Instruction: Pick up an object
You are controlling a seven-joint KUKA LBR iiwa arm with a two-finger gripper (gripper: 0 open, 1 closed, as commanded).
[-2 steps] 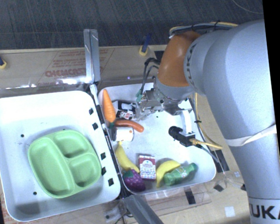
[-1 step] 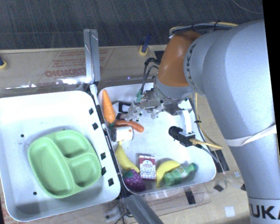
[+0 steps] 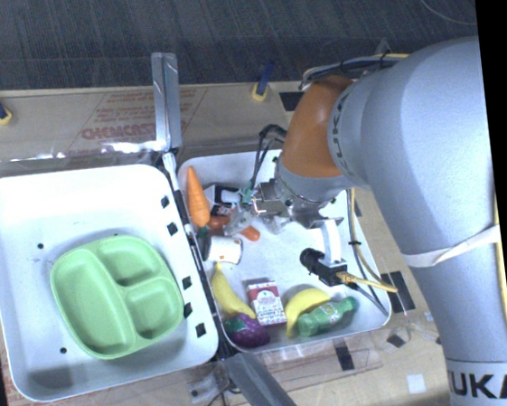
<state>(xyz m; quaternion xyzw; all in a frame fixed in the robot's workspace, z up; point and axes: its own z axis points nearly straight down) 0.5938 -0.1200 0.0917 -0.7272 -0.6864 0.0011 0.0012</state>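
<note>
Camera view looks down on two white bins side by side. The left bin [image 3: 7,271] holds a green plate [image 3: 118,295] with three parts. All the small things to pick lie in the right bin [image 3: 278,257].

The grey arm [image 3: 411,152] comes in from the right and bends over the top half of the right bin. Its claw [image 3: 241,210] sits low near the bin's left wall. You cannot tell if the claw is spread or pressed together, and nothing can be seen pinched in it.

A carrot [image 3: 196,198] lies just left of the claw, along the wall, with its tip pointing up the picture. A small orange bit [image 3: 250,233] lies just below the claw. A white cup [image 3: 226,249] sits near it, lower and to the left.

Along the bottom of the bin lie a banana [image 3: 225,294], a red box [image 3: 265,301], a purple thing [image 3: 247,330], a second banana [image 3: 304,308] and a green bottle [image 3: 326,317], all close together.
</note>
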